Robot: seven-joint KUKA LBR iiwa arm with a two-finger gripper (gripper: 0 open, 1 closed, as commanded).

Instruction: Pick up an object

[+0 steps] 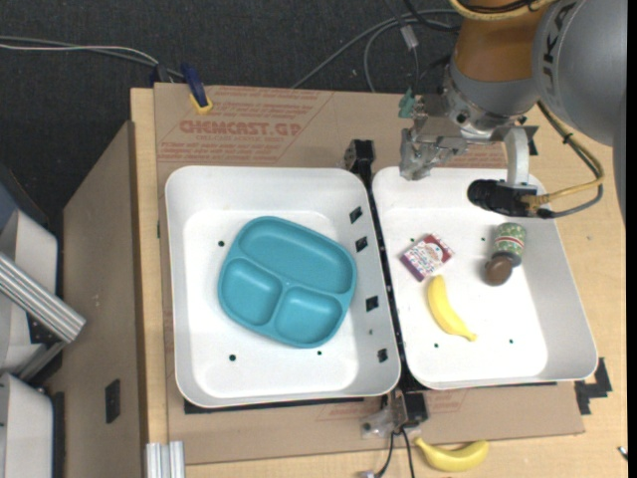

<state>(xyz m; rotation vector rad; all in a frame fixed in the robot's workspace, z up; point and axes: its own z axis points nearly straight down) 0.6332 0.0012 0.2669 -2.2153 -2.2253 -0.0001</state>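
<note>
Task barely begun, judging by layout: nothing lifted yet, all candidates lying loose in right bin (557, 361). Banana (449, 311) near bin centre, curved, flat on floor. Small pink-and-white packet (426, 256) just above banana, close but apparently not touching. Small jar w/ green-patterned label (504, 253) tipped on its side, further right, well apart from banana. Left bin (189, 207) carrying only a blue divided plate (286, 281) – prob. not the pick target, too wide for a two-finger grip. Second banana (456, 454) lying off the bins at bottom edge of counter, outside easy reach.

Gripper (415, 169) hanging over upper-left corner of right bin, by the divider between bins, grey arm and orange band above it at top right. Above bin floor, as far as the slanted view lets on; touching none of the objects, nothing seen between the jaws. Jaw spread not readable from this angle – fingers merge into one dark-grey block, so open vs closed: cannot tell.

Left to do: essentially everything – travel over a chosen item (packet nearest), descend, close, lift. Main risk, by estimate: packet lying flat, hard to get under; jar likely to roll.
</note>
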